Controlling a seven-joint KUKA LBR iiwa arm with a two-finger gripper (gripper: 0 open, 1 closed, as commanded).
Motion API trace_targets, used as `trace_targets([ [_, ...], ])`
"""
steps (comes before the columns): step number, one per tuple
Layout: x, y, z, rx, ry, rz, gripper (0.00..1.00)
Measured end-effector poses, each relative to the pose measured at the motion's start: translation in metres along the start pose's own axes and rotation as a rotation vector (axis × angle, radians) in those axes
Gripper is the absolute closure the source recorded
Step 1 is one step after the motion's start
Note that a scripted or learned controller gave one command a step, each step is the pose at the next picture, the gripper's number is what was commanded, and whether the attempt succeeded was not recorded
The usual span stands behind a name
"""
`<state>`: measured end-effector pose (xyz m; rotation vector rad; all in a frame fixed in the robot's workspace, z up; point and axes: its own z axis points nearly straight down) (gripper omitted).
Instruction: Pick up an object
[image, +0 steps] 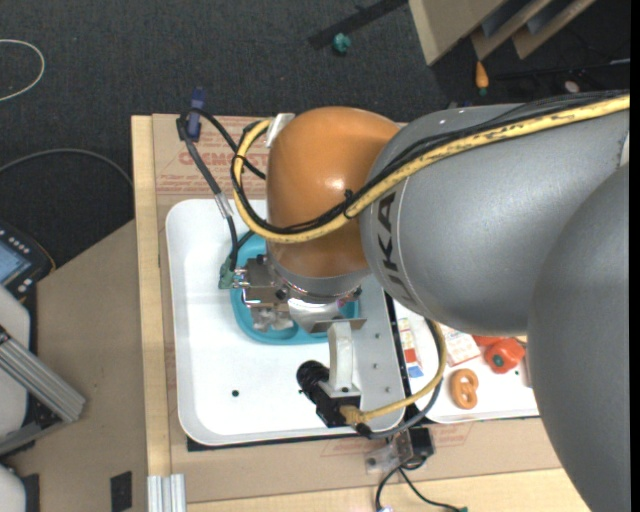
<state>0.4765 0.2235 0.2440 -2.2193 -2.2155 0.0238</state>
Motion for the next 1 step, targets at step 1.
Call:
trace_targets([
  [1,-0.0208,0.0125,-0.2998,-0.034,0.015,-0.003,1.00],
])
